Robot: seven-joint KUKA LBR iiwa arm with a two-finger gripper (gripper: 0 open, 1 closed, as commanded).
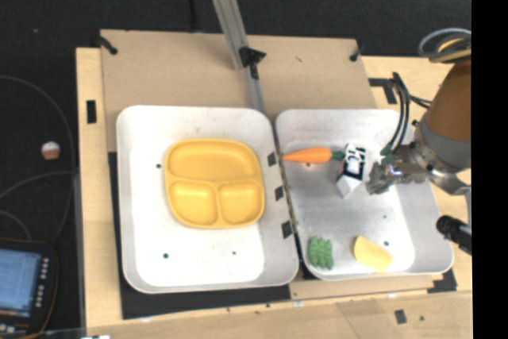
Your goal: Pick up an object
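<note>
In the right bin point(413, 206), we see the pincer point(379, 175) just beside a small black-and-white box point(352, 168); whether it grips, we cannot tell.

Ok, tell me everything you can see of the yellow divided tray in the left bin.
The yellow divided tray lies flat, face up, near the middle of the left white bin, turned slightly askew. It looks like moulded plastic with rounded corners and a matte, uniform yellow surface. It has three compartments: one wide one along the far side and two smaller ones side by side along the near side. It rests on the bin floor, and nothing else touches it.
</note>
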